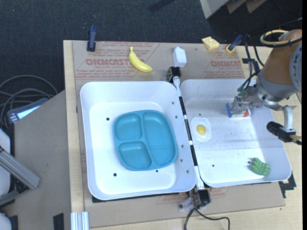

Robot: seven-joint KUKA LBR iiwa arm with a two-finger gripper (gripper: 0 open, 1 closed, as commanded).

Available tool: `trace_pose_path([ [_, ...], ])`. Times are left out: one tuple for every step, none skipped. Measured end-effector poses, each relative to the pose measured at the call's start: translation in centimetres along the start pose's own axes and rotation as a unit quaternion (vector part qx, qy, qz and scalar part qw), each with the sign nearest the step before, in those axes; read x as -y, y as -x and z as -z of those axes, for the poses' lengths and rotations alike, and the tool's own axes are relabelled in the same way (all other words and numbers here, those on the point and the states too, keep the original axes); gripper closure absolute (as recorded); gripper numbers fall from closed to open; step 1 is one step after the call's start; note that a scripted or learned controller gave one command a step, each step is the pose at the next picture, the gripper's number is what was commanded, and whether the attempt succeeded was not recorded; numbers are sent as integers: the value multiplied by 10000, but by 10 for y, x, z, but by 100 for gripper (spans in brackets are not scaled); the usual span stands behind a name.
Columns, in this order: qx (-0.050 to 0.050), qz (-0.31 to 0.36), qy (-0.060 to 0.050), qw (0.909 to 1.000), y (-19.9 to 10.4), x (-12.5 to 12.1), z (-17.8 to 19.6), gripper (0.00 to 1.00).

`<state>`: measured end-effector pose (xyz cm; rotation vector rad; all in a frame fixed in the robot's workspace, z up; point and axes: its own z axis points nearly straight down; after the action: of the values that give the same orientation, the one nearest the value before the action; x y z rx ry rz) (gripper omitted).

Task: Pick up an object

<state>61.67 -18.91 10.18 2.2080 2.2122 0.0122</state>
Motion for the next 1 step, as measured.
trace_pose_path([
  [-19, -9, -71, 10000, 20, 24, 92, 100],
])
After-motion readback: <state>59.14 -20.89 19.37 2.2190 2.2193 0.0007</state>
